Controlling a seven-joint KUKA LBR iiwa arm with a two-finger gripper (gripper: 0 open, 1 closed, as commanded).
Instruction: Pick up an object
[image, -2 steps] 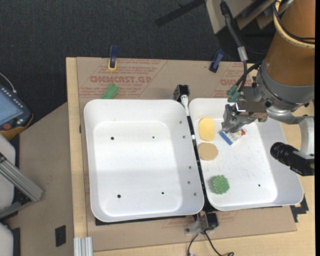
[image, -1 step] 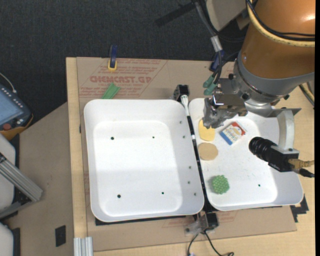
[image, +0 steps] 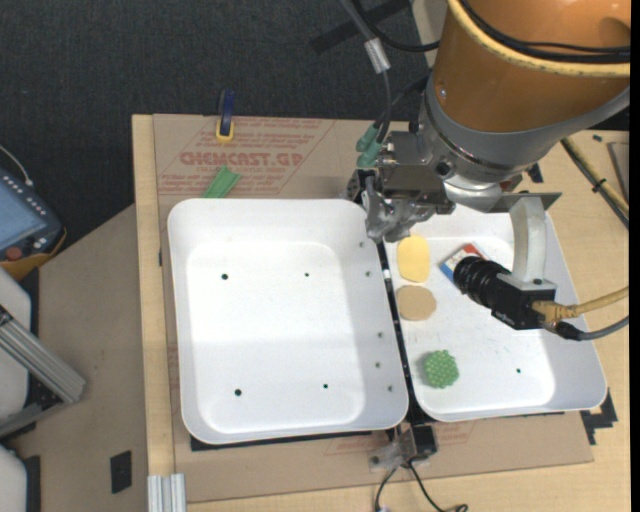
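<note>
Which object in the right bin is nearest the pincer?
The pale yellow oblong piece, beside the pincer; the tan round disc and green knobbly ball lie farther.

The left bin (image: 270, 330) and right bin (image: 500, 385) sit side by side on a cardboard sheet (image: 290, 150), their inner rims meeting at mid-frame. Down the right bin's left side runs a column: an oblong block (image: 413, 258) uppermost, a flat disc (image: 417, 303) just below it, and a knobbly ball (image: 440, 369) lower, apart. The gripper (image: 385, 218) hangs at that bin's upper left corner, just beside the block. On the sheet above the left bin lie a clamp (image: 226, 118) and, below it, a tape strip (image: 221, 182).
</note>
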